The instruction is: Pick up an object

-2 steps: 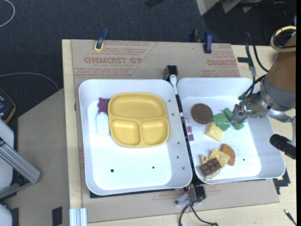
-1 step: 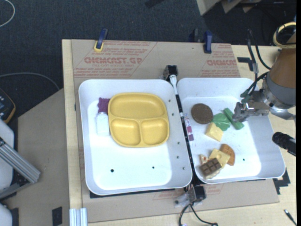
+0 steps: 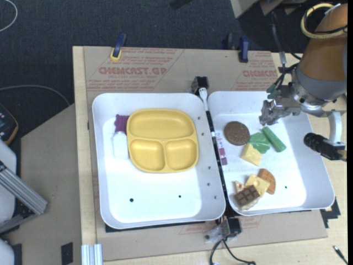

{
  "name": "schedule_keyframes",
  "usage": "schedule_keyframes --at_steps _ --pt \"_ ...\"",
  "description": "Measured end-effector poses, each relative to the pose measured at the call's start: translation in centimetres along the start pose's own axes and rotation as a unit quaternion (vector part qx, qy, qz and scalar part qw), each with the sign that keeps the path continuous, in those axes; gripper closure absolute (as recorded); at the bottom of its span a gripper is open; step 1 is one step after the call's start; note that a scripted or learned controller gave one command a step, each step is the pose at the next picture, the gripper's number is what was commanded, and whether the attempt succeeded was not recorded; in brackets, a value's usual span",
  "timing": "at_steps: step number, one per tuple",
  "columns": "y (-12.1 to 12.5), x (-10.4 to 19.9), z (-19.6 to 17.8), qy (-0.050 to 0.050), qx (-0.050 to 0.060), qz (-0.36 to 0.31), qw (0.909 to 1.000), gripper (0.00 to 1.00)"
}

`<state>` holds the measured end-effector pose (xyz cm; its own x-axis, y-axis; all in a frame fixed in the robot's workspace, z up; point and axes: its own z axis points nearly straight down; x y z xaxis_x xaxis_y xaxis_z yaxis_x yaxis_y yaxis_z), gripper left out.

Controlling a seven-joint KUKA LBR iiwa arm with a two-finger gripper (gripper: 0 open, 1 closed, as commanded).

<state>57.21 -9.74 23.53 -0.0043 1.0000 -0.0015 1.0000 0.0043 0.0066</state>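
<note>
Claw is what I look at first: it hangs low over the far part of the right bin, just beside the upper end of a green stick-shaped piece. I cannot tell if it is spread or pressed together, because it is small and dark from my camera, and I see nothing held in it. The arm comes in from the right, with its orange band above the grey wrist.

In the right bin, near the claw, I see a round brown cookie, a light green block touching the green stick, and a pale yellow wedge just below it. Closer to the near rim lie a small heap with a chocolate bar and a toast-coloured slice. A thin pen-like stick lies along the left wall.

The left bin holds a yellow divided plate, with a white bottle and a purple thing beside its left edge. Both bins sit on the table.
</note>
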Motion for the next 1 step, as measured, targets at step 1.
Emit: schedule_keyframes --at_steps 1 --pt "4.77 2.16 -0.25 0.0 0.0 0.0 1.0 1.0"
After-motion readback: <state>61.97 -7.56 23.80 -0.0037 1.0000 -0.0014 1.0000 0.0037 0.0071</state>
